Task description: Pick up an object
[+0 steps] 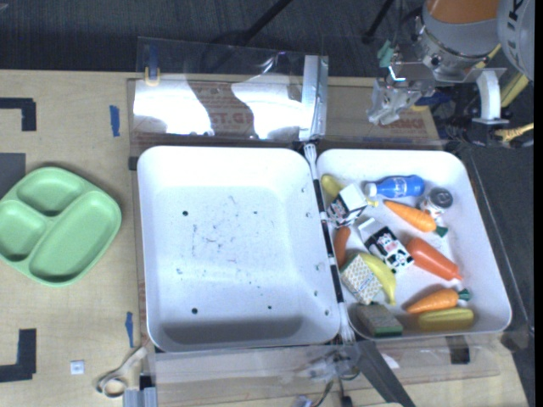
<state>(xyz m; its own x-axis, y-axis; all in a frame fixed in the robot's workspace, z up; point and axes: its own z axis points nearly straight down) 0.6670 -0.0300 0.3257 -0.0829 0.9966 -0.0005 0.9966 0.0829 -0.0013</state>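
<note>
We see two shallow white bins side by side on the bench. The left bin point(229, 244) shows a bare floor with faint scuff marks. The right bin point(484, 253) holds all the loose items, grouped toward its left and middle.

Contents of the right bin, from the far end to the near end:
- a blue bottle point(399, 186) lying on its side, with a small round grey cap-like piece point(439, 198) just beside it;
- a yellow item point(329, 185) at the far left corner, touching a small white box point(350, 202);
- an orange carrot point(411, 216) lying at a slant;
- a black-and-white carton point(388, 246) next to a larger orange bottle-like item point(433, 259);
- a banana point(381, 274) against a patterned packet point(361, 280);
- a second carrot point(433, 300), a yellow-brown piece point(439, 318) and a green sponge point(378, 321) along the near wall.

A green divided plate point(56, 225) rests on the bench, well apart to the left of both bins.

The gripper point(390, 108) hangs beyond the far rim of the right bin, above the bench, with nothing visible between its fingers. We cannot tell how far they are spread.
</note>
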